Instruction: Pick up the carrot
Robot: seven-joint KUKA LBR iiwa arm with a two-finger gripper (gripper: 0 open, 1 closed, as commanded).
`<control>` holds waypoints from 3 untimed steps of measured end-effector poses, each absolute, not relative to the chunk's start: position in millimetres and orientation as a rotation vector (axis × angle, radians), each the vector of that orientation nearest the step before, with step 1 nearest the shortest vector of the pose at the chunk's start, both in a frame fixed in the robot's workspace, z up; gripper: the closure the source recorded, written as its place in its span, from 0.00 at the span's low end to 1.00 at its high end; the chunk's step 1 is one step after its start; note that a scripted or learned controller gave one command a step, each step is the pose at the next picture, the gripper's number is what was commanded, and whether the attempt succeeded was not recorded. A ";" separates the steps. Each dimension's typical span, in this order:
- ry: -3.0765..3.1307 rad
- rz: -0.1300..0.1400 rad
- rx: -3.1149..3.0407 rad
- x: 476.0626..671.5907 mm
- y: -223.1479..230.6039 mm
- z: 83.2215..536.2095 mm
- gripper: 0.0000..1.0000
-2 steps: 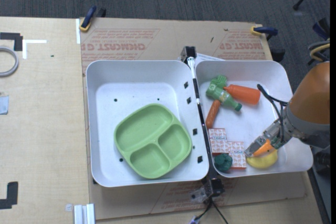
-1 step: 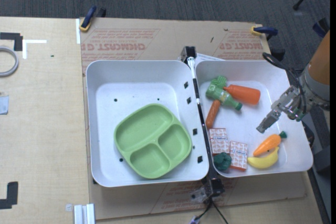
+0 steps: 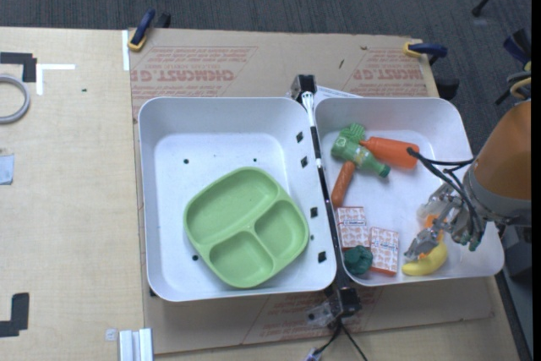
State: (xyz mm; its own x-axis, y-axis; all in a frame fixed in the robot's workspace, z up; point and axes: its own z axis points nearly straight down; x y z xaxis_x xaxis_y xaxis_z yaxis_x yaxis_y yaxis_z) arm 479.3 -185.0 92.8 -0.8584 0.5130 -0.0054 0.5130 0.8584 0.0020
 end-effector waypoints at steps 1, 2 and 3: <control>3.062 0.000 0.685 549.6 -153.7 92.6 0.00; 3.132 0.000 0.202 504.5 -179.8 93.0 0.00; 3.092 -0.010 -0.331 489.4 -182.6 97.2 0.00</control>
